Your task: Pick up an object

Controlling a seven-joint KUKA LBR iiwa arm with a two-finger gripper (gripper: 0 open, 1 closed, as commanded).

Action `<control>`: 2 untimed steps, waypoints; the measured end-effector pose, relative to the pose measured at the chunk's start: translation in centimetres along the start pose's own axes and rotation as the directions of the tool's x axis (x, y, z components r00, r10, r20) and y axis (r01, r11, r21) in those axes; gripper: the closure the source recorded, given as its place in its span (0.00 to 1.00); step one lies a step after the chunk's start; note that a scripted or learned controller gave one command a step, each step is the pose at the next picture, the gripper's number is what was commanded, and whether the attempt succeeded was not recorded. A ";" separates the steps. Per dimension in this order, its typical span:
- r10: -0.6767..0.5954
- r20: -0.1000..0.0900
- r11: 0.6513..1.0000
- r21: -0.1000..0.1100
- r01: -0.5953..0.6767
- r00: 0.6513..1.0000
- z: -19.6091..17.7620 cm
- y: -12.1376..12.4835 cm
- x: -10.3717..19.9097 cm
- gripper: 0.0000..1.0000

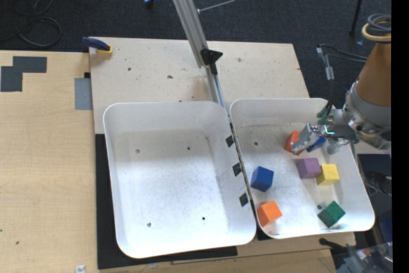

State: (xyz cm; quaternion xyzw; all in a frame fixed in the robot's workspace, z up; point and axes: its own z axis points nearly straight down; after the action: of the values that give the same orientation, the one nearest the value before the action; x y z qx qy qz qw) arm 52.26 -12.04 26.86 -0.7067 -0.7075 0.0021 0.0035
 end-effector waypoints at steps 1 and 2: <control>0.004 0.001 1.000 -0.005 -0.004 1.000 -0.2 0.0 -0.2 0.00; 0.001 0.000 1.000 0.001 -0.001 1.000 5.3 -0.4 0.8 0.00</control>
State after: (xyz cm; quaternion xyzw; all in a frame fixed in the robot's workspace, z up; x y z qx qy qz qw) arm 51.81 -11.18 21.54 -0.7071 -0.7071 0.0023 0.0038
